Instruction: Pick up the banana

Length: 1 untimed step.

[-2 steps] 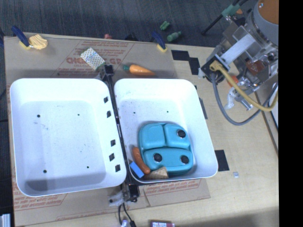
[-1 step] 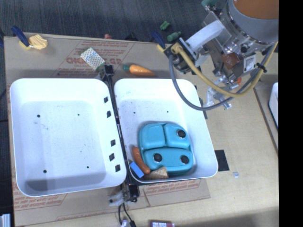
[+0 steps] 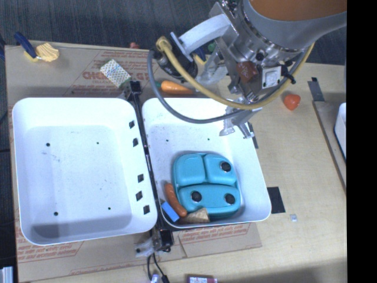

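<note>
My gripper (image 3: 239,130) hangs over the back right rim of the right bin (image 3: 154,158), below the grey and orange arm. Its two fingers stand a little apart with nothing between them. A small yellow shape (image 3: 201,56) peeks out behind the arm's cables above the bin; I cannot tell whether it is the banana. Much of the bench behind the bin is hidden by the arm.
In the right bin lie a teal compartment tray (image 3: 207,186), an orange sausage-like piece (image 3: 175,198), a blue block (image 3: 170,211) and a tan wedge (image 3: 198,216). A carrot (image 3: 177,88) and a red-orange object (image 3: 291,101) rest on the bench. The left bin (image 3: 23,158) is beside it.
</note>
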Tool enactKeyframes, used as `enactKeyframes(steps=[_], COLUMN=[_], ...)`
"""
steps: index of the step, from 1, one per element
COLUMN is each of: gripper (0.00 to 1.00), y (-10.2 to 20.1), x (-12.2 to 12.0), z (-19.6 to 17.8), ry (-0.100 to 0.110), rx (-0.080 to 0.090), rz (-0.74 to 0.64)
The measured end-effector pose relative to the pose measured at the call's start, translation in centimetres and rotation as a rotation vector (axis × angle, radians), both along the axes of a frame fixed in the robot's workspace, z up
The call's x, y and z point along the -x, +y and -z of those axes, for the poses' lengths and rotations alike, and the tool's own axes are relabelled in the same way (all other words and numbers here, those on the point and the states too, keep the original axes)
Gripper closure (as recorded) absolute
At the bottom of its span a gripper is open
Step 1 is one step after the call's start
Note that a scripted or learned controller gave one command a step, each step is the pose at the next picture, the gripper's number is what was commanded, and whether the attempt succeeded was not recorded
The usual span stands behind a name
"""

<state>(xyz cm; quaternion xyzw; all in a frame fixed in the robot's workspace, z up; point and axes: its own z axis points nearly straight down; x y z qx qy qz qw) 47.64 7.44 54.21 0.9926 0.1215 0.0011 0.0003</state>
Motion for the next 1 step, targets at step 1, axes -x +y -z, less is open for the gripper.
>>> enactKeyframes(steps=[1], gripper=[0.0], y=[8.64], x=[0.01], z=[1.07], ry=[-0.001], rx=[0.0], rz=[0.037])
